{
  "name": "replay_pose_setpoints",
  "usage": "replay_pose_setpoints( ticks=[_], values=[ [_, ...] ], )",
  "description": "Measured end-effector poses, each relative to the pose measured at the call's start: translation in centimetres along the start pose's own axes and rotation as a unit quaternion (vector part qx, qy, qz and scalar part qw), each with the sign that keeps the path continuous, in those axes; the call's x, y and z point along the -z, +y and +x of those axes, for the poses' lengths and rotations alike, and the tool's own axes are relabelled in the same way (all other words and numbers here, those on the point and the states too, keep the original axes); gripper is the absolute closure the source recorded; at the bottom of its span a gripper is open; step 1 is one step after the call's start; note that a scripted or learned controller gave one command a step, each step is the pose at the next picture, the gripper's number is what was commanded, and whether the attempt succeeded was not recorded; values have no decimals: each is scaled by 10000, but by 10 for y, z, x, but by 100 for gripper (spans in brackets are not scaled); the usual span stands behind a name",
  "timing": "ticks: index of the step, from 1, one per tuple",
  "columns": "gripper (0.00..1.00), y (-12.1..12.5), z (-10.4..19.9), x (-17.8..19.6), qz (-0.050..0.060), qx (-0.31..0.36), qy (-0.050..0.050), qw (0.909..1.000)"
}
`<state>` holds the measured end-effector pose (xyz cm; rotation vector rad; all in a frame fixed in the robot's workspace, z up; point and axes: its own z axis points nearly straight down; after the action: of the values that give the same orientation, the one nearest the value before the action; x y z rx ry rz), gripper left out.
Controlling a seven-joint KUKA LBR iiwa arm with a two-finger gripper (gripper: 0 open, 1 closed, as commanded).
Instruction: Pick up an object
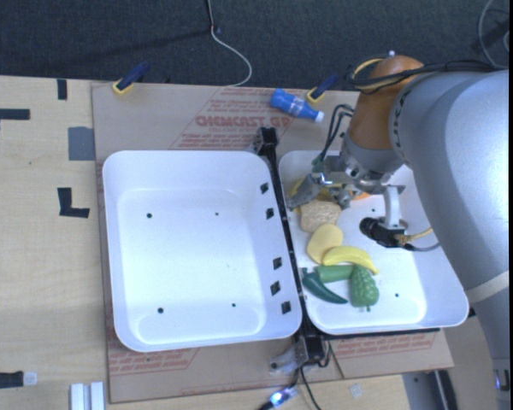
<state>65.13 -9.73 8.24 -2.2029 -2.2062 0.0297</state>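
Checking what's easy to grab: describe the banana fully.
The banana is small, bright yellow, smooth like plastic, curved and lying flat in the right bin. Its left end meets a pale yellow round piece; a green bumpy item and a green pepper-like piece lie against its lower side. The gripper sits above it in the picture, apart.

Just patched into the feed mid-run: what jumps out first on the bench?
The big grey arm with its orange band fills the right side, its gripper down in the right bin. Just below it, toy food lies bunched: a yellow banana and green vegetables. A blue bottle lies behind the bins.
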Motion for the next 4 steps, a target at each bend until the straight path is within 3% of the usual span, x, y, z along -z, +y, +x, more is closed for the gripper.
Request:
replay_pose_setpoints(
  ticks=[1,2,3,4],
  values=[
    [0,8,-2,-2,118,-7,25,9999],
    [0,-55,-6,0,-115,-13,-14,9999],
    [100,-51,-4,10,-140,6,-13,9999],
    [100,-73,-73,0,-150,-29,-18,9999]
  ],
)
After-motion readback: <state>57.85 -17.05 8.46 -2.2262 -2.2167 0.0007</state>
